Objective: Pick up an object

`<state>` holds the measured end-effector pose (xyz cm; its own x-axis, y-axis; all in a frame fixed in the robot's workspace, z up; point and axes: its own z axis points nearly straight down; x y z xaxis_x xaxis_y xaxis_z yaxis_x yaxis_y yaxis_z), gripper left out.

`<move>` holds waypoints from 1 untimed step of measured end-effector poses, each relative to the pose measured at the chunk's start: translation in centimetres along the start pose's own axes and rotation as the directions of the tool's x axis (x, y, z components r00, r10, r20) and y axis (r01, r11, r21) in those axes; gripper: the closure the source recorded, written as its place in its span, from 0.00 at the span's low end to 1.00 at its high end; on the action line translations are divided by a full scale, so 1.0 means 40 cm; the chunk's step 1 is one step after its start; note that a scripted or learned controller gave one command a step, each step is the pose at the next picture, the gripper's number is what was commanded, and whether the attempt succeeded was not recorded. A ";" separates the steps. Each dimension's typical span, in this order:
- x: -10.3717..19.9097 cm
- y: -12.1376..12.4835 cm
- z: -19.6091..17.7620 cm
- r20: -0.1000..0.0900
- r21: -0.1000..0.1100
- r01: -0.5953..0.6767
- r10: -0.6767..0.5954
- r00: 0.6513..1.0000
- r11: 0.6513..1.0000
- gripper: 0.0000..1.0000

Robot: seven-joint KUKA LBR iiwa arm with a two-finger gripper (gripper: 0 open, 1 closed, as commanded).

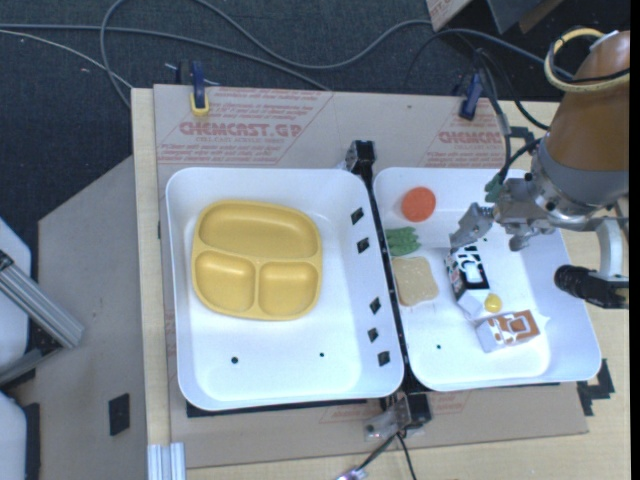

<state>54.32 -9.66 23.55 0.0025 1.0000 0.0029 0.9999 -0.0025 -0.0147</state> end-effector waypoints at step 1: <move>0.000 0.006 -0.016 0.002 -0.013 0.003 -0.003 1.000 1.000 0.00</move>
<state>54.56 -9.64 24.19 -0.0006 1.0000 0.0014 1.0000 0.0006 -0.0018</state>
